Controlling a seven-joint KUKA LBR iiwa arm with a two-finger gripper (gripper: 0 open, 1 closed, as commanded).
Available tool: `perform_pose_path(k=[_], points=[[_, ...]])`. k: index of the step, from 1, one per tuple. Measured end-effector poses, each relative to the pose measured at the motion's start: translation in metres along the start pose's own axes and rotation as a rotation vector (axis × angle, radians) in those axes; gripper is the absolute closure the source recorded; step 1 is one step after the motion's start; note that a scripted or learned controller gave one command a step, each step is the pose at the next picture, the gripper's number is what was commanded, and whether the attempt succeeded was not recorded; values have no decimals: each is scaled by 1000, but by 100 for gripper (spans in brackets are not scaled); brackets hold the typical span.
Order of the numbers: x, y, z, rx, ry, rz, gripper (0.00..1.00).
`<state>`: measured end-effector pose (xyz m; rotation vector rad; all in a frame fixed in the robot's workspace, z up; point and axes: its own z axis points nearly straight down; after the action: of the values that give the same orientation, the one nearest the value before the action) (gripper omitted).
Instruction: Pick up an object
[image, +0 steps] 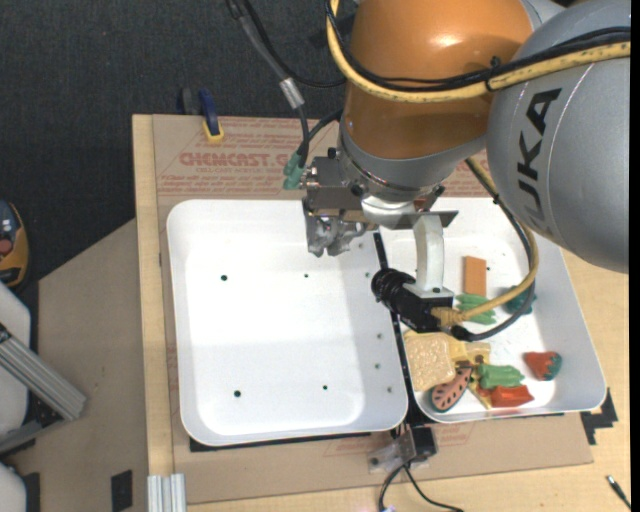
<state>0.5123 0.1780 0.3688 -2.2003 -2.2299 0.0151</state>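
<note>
A blue clamp (210, 114) grips the brown board (150, 250).

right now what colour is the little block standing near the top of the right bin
Orange. The block shows best in the camera view, in the right bin.

seen from above, a grey and orange arm (450, 90) hangs its tool (328, 235) over the left bin (200, 330) at twelve o'clock; toy food (480, 375) clusters at the right bin's (580, 370) six o'clock.
</note>
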Motion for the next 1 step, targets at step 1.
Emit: perform_pose_path(k=[1], points=[[11,17,73,-3,-2,12,100]])
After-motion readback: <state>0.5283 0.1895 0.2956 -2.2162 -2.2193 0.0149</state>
